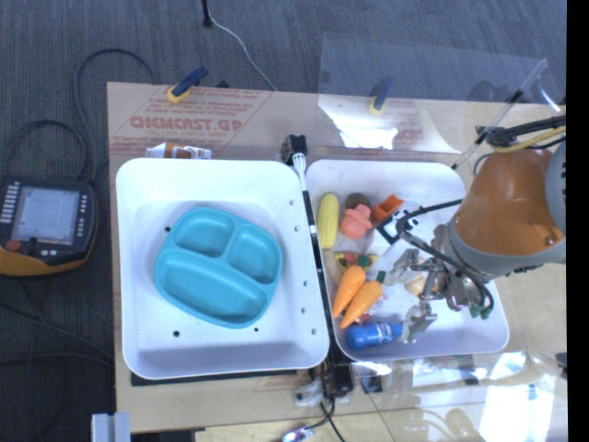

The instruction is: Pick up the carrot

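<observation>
Two white bins are set side by side on the desk (138, 127). The left bin (138, 210) holds one blue tray (219, 265) with three compartments, probably meant as a place for sorted items. The right bin (479, 339) holds the loose toys: two carrots, one yellow corn cob (327, 220), one pink piece (356, 222), one small orange piece (390, 204) and one blue piece (372, 334). Other small bits near the carrots are too small to be named.

The carrots are laid touching each other, near the left wall of the right bin. One carrot (347, 288) is closer to the wall, the other carrot (362, 301) lies just to its right, above the blue piece. Both are pointed down and to the left, with their green tops up and to the right. As the task names a single carrot, either may be meant.

The gripper (419, 293) is seen just right of the carrots, low over the bin floor, reached in from the right under the orange band (506, 205). The jaws are seen to be parted somewhat, and nothing is seen between them; how wide they stand cannot be told exactly, for cables cross them. The carrots are not touched by it. It is judged that the approach is in hand and the grasp is not yet made. A miss is likely if the pair is nudged apart.
</observation>
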Robot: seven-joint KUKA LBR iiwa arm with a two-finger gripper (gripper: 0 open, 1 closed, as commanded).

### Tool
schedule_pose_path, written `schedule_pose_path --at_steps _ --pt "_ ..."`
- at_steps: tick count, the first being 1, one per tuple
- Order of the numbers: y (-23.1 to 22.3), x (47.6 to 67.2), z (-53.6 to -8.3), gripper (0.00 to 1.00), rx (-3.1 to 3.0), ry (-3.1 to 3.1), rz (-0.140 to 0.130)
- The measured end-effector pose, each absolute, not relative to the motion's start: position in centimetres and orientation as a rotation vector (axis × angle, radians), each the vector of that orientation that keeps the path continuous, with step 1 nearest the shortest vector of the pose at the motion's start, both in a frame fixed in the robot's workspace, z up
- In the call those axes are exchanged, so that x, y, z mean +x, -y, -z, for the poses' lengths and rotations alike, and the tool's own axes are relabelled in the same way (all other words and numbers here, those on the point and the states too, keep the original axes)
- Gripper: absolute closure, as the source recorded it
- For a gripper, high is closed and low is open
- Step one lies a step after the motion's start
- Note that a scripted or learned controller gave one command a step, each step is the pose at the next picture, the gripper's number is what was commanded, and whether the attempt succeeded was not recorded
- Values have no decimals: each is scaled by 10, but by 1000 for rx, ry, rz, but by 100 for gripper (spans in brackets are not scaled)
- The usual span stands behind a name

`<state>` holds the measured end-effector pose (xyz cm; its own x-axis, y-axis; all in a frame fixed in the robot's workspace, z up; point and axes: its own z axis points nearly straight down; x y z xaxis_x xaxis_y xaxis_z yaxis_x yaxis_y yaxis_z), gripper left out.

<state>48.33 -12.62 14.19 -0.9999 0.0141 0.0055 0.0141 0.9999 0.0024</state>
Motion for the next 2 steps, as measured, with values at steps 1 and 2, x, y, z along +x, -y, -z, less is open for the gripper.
schedule_pose_path --at_steps 1,2 --pt "98 490 -91 0 -355 3130 -10" --pt "106 522 -94 0 -856 3026 -2"
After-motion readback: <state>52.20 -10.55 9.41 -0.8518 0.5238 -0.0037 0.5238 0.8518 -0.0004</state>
